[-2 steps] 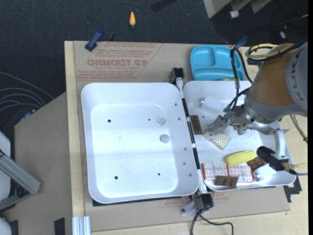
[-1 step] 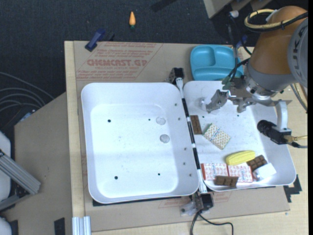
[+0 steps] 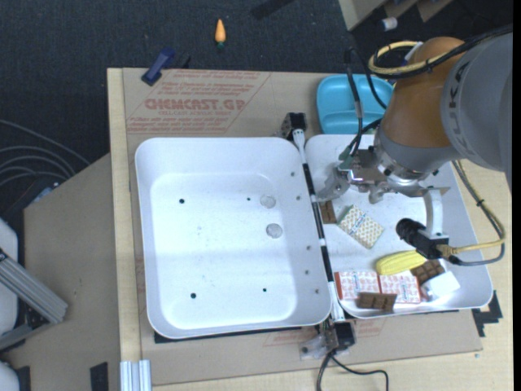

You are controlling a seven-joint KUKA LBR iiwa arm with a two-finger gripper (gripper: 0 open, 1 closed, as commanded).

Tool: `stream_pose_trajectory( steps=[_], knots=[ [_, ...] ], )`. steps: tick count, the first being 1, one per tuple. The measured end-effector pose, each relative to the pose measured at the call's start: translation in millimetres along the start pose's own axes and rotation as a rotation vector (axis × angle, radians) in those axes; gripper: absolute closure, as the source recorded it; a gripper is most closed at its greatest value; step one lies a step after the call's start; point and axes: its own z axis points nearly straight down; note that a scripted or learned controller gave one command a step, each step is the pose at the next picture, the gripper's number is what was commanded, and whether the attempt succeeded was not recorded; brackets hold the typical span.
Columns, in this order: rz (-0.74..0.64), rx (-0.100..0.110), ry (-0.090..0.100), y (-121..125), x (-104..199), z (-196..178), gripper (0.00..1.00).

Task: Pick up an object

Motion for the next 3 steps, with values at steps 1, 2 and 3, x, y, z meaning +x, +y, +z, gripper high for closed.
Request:
stream_pose_trajectory(
  steps=[1, 2, 3],
  knots=[
    [0.002, -0.005, -0.003, -20.5, -61.5, -36.8, 0.00],
    [0.001, 0.000, 0.000, -33.0, -23.7, 0.0, 0.00],
    [0.003, -0.002, -0.002, -58.2, -150.2, 6.3, 0.00]
  ],
)
